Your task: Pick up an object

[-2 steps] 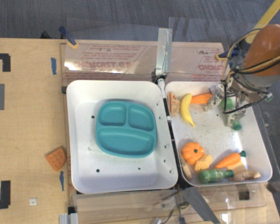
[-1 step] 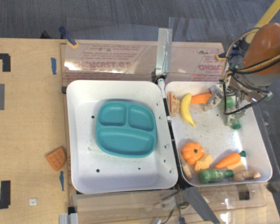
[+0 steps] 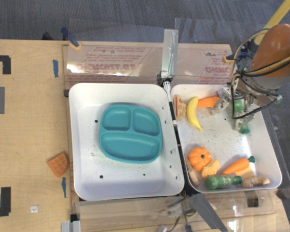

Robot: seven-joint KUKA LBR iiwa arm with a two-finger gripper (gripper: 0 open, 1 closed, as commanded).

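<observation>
Bench: light wood top, two white bins side by side, clear plastic sheets behind them, grey floor beyond.
Left bin (image 3: 82,129): holds a teal divided plate (image 3: 130,132), well left of the gripper.
Right bin (image 3: 273,163): holds all the toy food; gripper works over its far right part.
Gripper (image 3: 239,111): low over the right bin, arm (image 3: 273,47) coming in from above right. Cables and green parts clutter it, so I cannot tell its state, and nothing is visibly held.
Nearest target: small carrot (image 3: 208,101), just left of the gripper, close to or touching it; cannot tell which.
Next: banana (image 3: 194,113), left of the carrot, lying roughly along the bin's length.
Also left: cracker-like slice (image 3: 179,108) beside the banana, against the divider wall.
Toward the camera from gripper: pumpkin (image 3: 200,157), yellow waffle piece (image 3: 210,168), big carrot (image 3: 238,166), green bottle (image 3: 223,181), tan bits (image 3: 256,181) by the near rim.
Step, my read: approach/descend for a grasp, no pick done yet.
How to do it well: centre over one item, close across its narrow axis. Small carrot is the shortest move; shift left first so it isn't nudged away.
In the way: banana close to the carrot, risk of a double contact; near cluster is packed tight, poor first choice.
Off-bin: orange waffle tile (image 3: 58,164) on the bench, far left, out of play.
</observation>
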